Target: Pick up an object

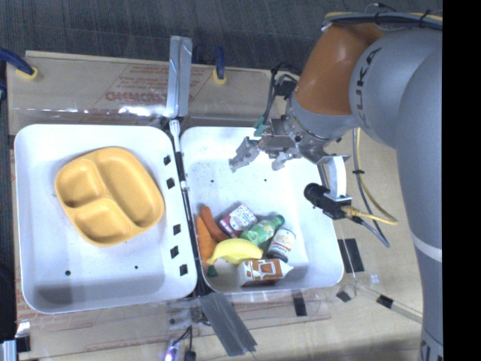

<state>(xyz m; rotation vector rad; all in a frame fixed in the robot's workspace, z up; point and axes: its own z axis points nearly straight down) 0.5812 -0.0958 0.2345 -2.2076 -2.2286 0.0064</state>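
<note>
My gripper (260, 157) hangs over the upper part of the right bin (218, 153), its two fingers spread open with nothing between them. A heap of small items lies below it at the bin's near end: a banana (234, 251), a carrot (204, 233), a green bottle (262, 231), a red and white packet (238, 219), a small can (282, 243) and an orange carton (261, 271). The gripper stands well above and apart from this heap.
The left bin (37, 269) holds a yellow divided plate (109, 194). A metal divider (179, 89) runs between the bins. The grey arm with its orange band (338, 70) covers the right bin's upper right corner, and cables trail at the right.
</note>
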